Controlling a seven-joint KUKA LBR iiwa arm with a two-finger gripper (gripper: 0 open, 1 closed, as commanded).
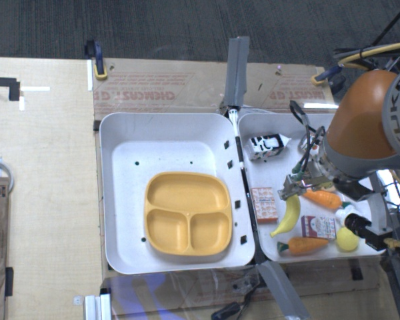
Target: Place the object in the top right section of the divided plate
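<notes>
1. nearest, the yellow three-section plastic plate [188, 213] lies in the left white bin [120, 179] with nothing in its sections, so the placing is not yet done
2. right of the plate, in the right white bin [270, 127], lie a curved yellow toy banana [288, 217], two orange toy carrots [305, 246] and small cartons
3. the two-finger gripper [295, 185] sits just above the banana; which object it is after, and whether it grips anything, i cannot tell

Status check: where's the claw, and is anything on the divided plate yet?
Claw low in right bin, over the banana's top end; grasp unconfirmed. Divided plate in left bin, nothing on it. Carrots, cartons crowd the claw.
</notes>
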